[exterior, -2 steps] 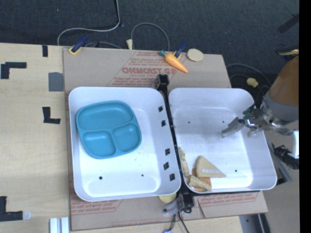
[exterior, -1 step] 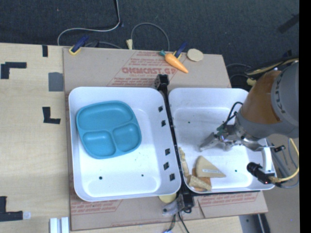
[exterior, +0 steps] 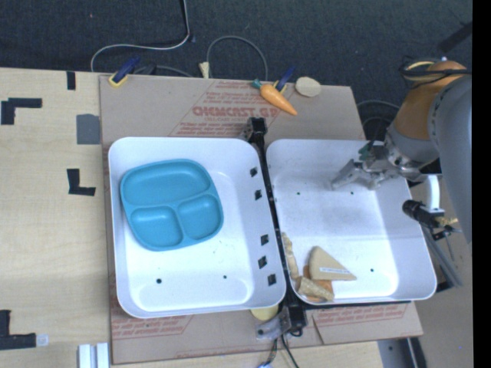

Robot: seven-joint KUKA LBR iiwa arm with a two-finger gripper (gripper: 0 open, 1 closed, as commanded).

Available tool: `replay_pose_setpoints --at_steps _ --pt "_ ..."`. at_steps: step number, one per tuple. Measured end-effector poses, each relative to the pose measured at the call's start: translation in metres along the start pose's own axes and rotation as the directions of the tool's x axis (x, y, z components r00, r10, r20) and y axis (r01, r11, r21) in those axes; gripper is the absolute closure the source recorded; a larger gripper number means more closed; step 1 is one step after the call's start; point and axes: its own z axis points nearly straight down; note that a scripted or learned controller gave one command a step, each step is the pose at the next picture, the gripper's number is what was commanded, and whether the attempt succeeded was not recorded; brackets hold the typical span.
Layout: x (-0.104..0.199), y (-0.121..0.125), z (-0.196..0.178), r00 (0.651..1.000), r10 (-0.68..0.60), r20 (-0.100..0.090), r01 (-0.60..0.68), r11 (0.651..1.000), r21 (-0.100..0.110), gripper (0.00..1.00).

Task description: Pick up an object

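The gripper (exterior: pixel 341 179) is hovering over the right bin's (exterior: pixel 399 282) upper part, jaws apart and gripping nothing; the sandwich wedge (exterior: pixel 328 267) is lying well below them, near the front edge, long axis slanting rightward.

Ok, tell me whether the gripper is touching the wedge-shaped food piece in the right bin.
Apart. The camera view shows the gripper near the right bin's far side, with bare white floor between it and the wedge at the near edge.

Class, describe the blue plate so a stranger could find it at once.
Start at the two white bins and take the left bin, away from the arm. The blue plate lies in its upper half. It is the one bright blue thing there, rounded and split into three compartments.
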Motion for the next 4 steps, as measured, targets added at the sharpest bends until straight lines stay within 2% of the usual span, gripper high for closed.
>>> replay_pose_setpoints --at_steps 1,2,3,4 --pt "0.002 -0.064 -0.003 1.0 0.003 0.0 -0.003 1.0 -0.001 0.0" --pt "0.042 -0.153 -0.004 1.0 0.003 0.0 -0.003 1.0 0.001 0.0" --pt "0.077 -0.069 -0.002 1.0 -0.002 -0.001 0.002 1.0 0.001 0.0" --pt "0.035 -0.048 -0.071 1.0 0.004 -0.001 -0.004 1.0 0.002 0.0"
